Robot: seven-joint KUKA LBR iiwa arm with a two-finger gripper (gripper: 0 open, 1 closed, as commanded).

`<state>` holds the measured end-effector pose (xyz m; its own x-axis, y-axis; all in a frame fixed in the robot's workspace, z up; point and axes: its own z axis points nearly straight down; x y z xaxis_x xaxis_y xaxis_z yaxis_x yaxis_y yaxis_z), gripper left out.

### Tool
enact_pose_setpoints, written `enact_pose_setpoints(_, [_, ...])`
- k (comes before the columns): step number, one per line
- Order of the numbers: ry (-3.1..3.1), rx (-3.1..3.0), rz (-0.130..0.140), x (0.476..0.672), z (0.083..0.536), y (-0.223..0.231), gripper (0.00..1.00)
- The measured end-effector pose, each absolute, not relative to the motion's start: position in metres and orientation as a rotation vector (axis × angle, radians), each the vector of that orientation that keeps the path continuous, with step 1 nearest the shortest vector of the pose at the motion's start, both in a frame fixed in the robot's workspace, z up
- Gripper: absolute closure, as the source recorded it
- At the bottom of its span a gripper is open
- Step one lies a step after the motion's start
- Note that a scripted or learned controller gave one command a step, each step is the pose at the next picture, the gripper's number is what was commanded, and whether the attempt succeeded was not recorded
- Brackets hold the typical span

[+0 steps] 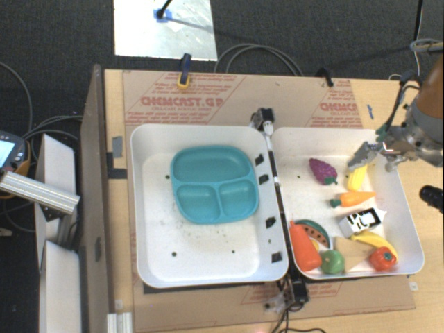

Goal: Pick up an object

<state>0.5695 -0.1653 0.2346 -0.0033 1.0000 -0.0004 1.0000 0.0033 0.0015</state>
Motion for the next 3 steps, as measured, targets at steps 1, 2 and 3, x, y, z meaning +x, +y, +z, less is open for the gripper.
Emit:
enact_pose_setpoints(1, [2.222, 2.222, -0.003, 0.588, 0.155, -0.199, 0.00])
enact_pose_setpoints(2, [2.225, 2.222, -0.002, 0.580, 0.081, -0.196, 0.00])
enact_pose_setpoints(3, [2.234, 2.205, 0.011, 0.632, 0.085, -0.109, 0.00])
